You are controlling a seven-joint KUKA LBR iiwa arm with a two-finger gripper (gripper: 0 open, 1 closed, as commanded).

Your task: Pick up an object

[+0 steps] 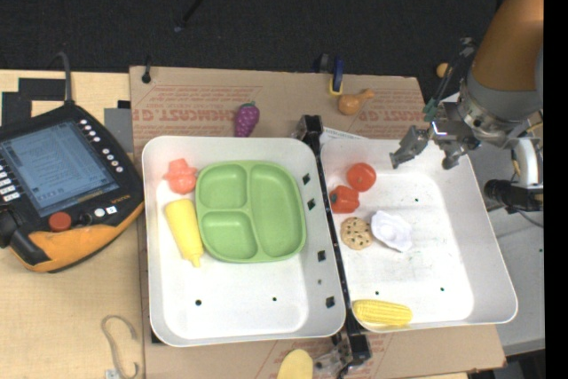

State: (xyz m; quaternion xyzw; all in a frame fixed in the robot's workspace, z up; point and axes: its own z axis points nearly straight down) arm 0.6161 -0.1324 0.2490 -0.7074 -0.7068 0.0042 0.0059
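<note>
My gripper (427, 155) hangs over the back edge of the right bin (470, 235), its two fingers spread open and nothing between them. Below and to its left in that bin lie a red tomato (360, 176), a red pepper piece (343, 199), a cookie (356, 232) and a crumpled white object (391, 230). A corn cob (382, 312) rests at the bin's front edge. The left bin (231, 297) holds a green divided plate (249, 211), a yellow bottle-shaped toy (185, 230) and a pink-orange toy (180, 177).
Purple grapes (247, 118) and a tan pear-like toy (354, 101) lie on the cardboard behind the bins. A yellow object (295, 364) sits in front of them. A teach pendant (62, 182) rests at the far left.
</note>
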